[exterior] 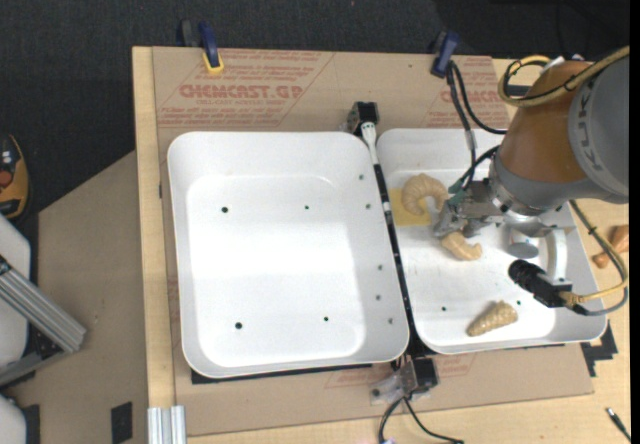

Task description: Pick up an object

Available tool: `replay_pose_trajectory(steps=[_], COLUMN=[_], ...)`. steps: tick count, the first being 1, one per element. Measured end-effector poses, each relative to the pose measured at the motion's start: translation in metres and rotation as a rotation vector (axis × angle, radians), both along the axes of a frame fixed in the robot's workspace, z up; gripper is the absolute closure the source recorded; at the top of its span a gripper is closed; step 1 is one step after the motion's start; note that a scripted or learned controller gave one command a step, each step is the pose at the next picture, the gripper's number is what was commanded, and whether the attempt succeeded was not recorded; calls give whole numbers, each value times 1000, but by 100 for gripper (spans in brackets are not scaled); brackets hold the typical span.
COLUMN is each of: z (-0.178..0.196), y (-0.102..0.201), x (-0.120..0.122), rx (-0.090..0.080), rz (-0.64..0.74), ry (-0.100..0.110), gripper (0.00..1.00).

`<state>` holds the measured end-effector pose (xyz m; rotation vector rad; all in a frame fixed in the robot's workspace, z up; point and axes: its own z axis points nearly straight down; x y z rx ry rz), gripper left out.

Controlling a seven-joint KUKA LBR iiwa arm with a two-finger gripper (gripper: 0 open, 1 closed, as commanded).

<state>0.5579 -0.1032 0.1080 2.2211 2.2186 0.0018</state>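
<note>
Three pale tan objects lie in the right-hand white bin (440,327): a curled, croissant-like piece (422,194) near the bin's upper left, a small stubby chunk (462,248) just below it at mid-bin, and a ridged, cone-shaped piece (493,317) lying on its side near the bin's front edge.

arm lowered, hand (447,220) pointing left

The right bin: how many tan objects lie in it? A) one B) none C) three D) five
C: the right bin holds three: a curved piece near its left wall, a small lump just below the gripper, and a cone-shaped piece near the bin's front edge.
</note>
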Motion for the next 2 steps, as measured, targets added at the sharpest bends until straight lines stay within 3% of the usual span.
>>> replay_pose_trajectory(steps=[1, 2], z=[96, 76], y=[60, 138], x=[107, 108], rx=[0, 4], rz=[11, 9], ry=[-17, 2], gripper=[100, 100])
